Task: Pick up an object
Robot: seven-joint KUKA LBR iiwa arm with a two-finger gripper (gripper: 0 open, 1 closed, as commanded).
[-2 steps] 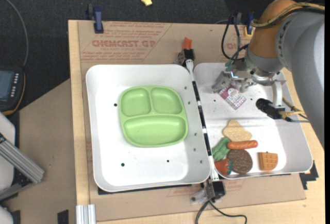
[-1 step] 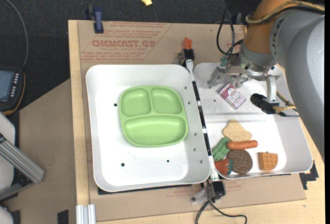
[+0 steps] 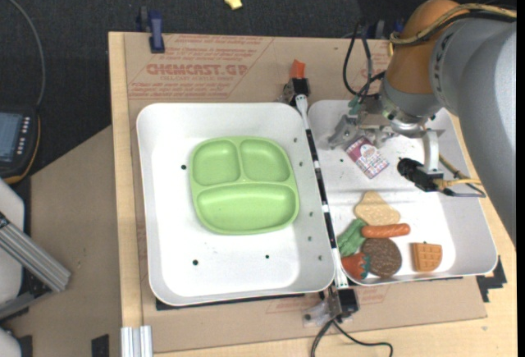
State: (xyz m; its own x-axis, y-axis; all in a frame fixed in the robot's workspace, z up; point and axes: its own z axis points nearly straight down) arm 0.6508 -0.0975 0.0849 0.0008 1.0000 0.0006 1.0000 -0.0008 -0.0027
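My gripper [image 3: 384, 146] hangs over the far end of the right bin [image 3: 467, 240], below the orange wrist band [image 3: 418, 52]. Its fingers [image 3: 340, 135] look spread apart, so it is open. A small pink and white packet [image 3: 367, 157] lies on the bin floor just beneath it, roughly between the fingers; I cannot tell whether they touch it. Toy food sits in the near half of the bin: a tan cracker [image 3: 373, 208], a sausage [image 3: 385, 230], a green vegetable [image 3: 351, 238], a brown patty [image 3: 381, 257], a waffle [image 3: 426, 256] and a red piece [image 3: 354, 265].
The left bin [image 3: 164, 249] holds a green divided plate [image 3: 244, 185]. A black part with a yellow cable [image 3: 420, 175] sticks out by the gripper's right side. Clamps [image 3: 297, 84] sit at the bins' far edge.
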